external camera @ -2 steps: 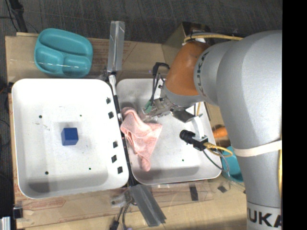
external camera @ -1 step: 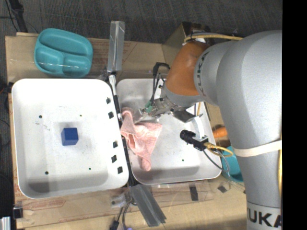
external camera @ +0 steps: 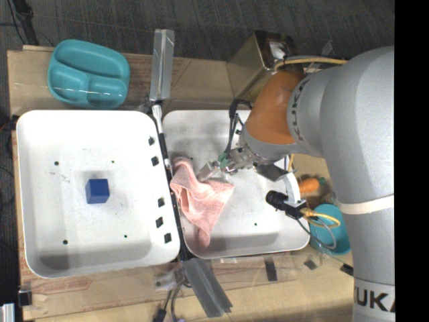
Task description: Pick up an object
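Grey arm (external camera: pixel 348 126), crumpled pink cloth (external camera: pixel 200 198), right bin (external camera: pixel 268 243)

We see two shallow white plastic bins: the left bin (external camera: pixel 40 180) carries small dark dots and holds a small solid blue cube (external camera: pixel 98 190), while the right bin (external camera: pixel 255 237) holds a crumpled pale pink cloth (external camera: pixel 200 203). A glossy teal moulded plastic tray (external camera: pixel 88 72) sits on the brown wooden surface (external camera: pixel 194 76). The smooth grey robot arm (external camera: pixel 348 133) wears an orange band (external camera: pixel 271 109). By it we note a small orange item (external camera: pixel 310 185) and a light blue round cup (external camera: pixel 332 227).
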